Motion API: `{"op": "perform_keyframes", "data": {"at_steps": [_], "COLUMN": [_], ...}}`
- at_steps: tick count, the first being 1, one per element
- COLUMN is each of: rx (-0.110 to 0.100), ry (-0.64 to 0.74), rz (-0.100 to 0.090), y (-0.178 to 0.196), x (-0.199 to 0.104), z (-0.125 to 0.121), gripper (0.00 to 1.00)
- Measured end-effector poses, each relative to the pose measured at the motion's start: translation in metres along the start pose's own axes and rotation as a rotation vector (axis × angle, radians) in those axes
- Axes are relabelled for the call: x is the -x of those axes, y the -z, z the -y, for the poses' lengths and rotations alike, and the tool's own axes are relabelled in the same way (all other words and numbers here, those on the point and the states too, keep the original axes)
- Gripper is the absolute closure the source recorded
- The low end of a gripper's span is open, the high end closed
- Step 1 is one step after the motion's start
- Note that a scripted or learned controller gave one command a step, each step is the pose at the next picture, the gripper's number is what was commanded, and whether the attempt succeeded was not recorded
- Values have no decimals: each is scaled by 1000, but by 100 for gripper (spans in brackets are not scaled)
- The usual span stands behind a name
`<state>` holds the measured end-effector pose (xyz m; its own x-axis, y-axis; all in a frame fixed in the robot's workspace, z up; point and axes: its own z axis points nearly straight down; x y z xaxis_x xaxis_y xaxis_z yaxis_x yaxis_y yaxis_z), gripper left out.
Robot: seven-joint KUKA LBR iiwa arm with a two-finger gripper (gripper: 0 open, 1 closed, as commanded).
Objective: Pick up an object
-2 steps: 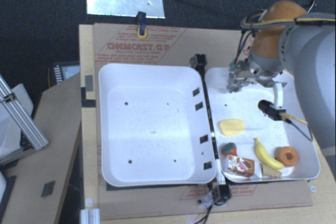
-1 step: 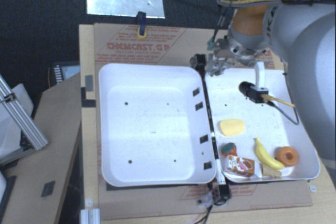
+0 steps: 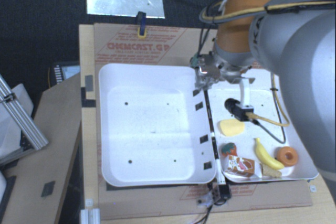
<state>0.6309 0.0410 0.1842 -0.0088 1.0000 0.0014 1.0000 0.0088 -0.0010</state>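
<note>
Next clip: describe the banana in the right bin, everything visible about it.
The banana is yellow, smooth and glossy, like a plastic toy, curved, lying flat on the floor of the right bin near its front edge. Its narrow end points toward the back of the bin, and its lower end lies against a pale, tan piece at the front. An orange ring-shaped object sits close on its right side. The gripper is well away, over the divide between the bins.

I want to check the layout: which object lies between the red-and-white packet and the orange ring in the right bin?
In the camera view, the banana lies between the packet and the orange ring.
</note>
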Motion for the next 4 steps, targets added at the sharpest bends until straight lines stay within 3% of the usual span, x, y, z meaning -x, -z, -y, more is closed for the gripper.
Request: {"op": "perform_keyframes", "data": {"at_steps": [1,2,3,4], "rx": [5,3,5,-5], "ry": [-2,0,-2,-1], "rz": [1,0,0,1], "y": [12,0,11,-102], "x": [3,-49,-46,-88], "z": [-2,-4,-5,-29], "gripper": [100,100,100,100]}}
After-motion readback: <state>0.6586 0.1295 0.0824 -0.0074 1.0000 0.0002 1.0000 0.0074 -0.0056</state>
